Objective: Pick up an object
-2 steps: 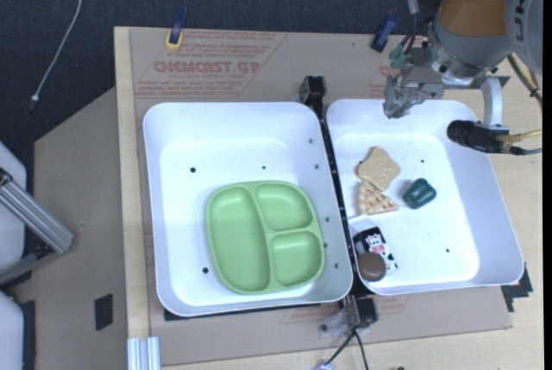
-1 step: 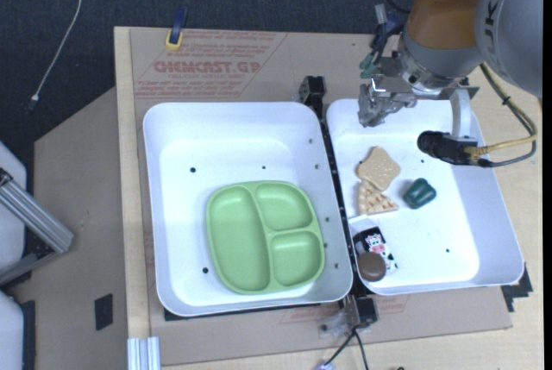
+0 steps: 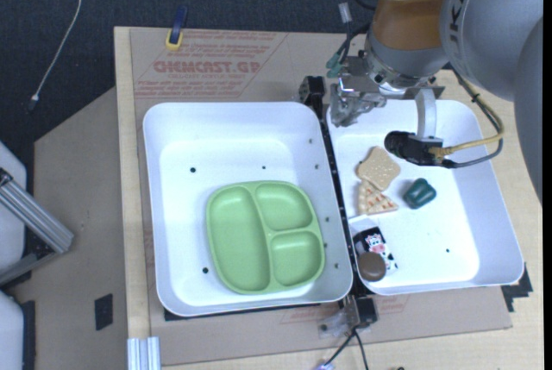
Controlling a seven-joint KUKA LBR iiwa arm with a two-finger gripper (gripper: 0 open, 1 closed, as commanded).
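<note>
In the left bin (image 3: 172, 144) lies a green divided plate (image 3: 263, 235), not touched. In the right bin (image 3: 470, 265) the objects lie near the dividing wall: two crackers (image 3: 378, 178), a dark green piece (image 3: 420, 193) just beside them, and a small black-and-white thing (image 3: 373, 254) near the front. The tool (image 3: 349, 105) hangs over the back left corner of this bin, apart from all of them. Whether it is apart or together, I cannot tell. I judge the picking is not yet done; the approach and grasp remain.
</note>
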